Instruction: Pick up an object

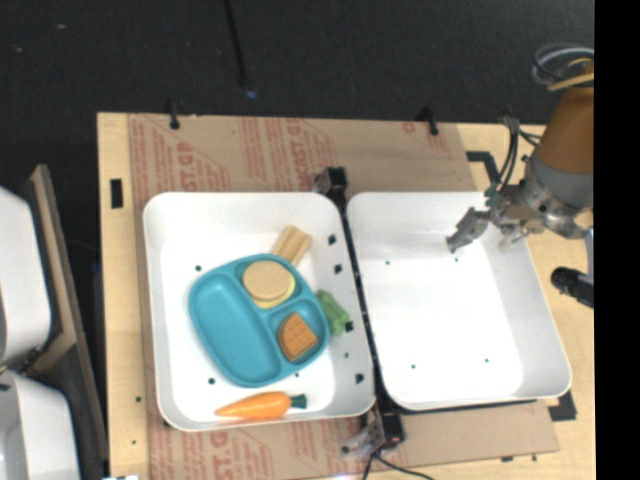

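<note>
The arm [565, 158] enters from the right, and its hand [468, 230] hangs over the far part of the right bin [520, 368], near that bin's far wall. Whether the hand is spread or pressed together cannot be told at this resolution; nothing is seen in it. All objects lie in the left bin [165, 258], well apart from the hand and to its left. A blue divided tray [225, 328] sits in the middle of that bin, with a round tan cookie [269, 281] in its far compartment and a brown waffle-like piece [298, 336] in its right compartment. A pale wooden block [292, 243] lies just beyond the tray's far edge, touching or overlapping it. A small green item [335, 313] rests by the tray's right side, close to the wall between the bins. An orange carrot [258, 405] lies along the near wall. Both bins stand on a cardboard-covered surface [250, 153].
</note>
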Controlling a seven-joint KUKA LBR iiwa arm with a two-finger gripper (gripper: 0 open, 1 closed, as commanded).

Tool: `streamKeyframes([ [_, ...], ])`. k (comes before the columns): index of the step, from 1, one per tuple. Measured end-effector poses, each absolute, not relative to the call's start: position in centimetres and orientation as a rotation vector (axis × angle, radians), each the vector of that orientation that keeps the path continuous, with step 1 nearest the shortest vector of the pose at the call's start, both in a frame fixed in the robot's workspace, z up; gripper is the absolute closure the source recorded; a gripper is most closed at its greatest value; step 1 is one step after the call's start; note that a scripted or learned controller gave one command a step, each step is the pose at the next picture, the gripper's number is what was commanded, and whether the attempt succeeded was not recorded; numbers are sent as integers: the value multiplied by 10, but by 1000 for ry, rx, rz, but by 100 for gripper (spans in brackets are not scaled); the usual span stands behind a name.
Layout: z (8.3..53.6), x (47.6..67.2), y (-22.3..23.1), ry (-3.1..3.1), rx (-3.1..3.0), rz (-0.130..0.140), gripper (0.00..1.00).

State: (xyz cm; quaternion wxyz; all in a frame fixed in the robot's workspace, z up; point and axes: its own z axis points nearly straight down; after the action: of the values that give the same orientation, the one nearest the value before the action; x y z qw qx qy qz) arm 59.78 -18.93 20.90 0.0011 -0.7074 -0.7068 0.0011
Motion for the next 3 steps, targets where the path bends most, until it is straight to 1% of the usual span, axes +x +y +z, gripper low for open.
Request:
streamKeyframes([
  [1, 164, 595, -182, -2219, -2220, 3, 0],
  [2, 101, 592, -185, -2218, -2219, 4, 0],
  [3, 115, 594, -186, -2221, -2225, -2, 100],
])
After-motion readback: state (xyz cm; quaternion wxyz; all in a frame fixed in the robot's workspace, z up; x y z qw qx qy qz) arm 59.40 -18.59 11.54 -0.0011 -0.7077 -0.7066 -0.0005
